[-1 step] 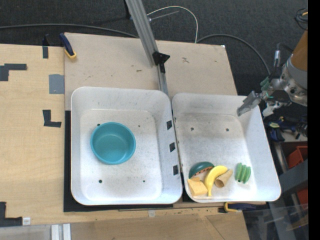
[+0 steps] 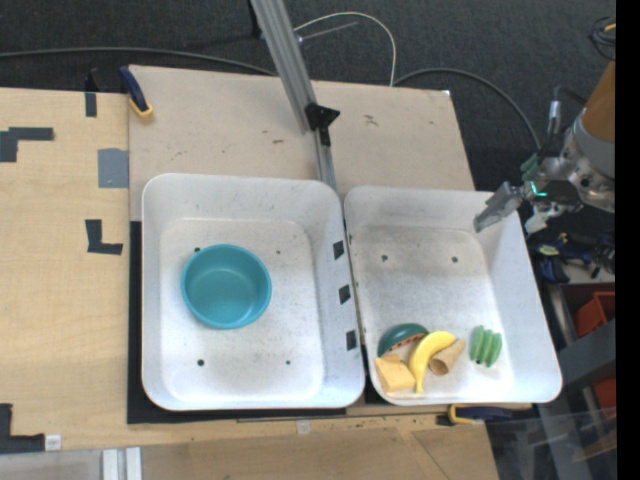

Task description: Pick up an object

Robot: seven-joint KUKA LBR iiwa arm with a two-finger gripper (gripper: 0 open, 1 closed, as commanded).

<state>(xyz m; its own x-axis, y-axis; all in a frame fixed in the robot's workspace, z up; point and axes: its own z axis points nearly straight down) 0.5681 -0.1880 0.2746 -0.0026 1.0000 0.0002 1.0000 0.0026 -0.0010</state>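
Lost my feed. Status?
Pincer over right bin's far right rim, holding nothing. Banana in near corner pile. Teal bowl in left bin.

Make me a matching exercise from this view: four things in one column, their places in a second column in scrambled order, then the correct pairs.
Things:
1. teal bowl
2. banana
3. green toy
4. gripper

Places:
A. over the right bin's upper right rim
B. in the left bin
C. right bin, near its lower right corner
D. right bin's lower edge, beside a tan block

Pairs: 1-B, 2-D, 3-C, 4-A
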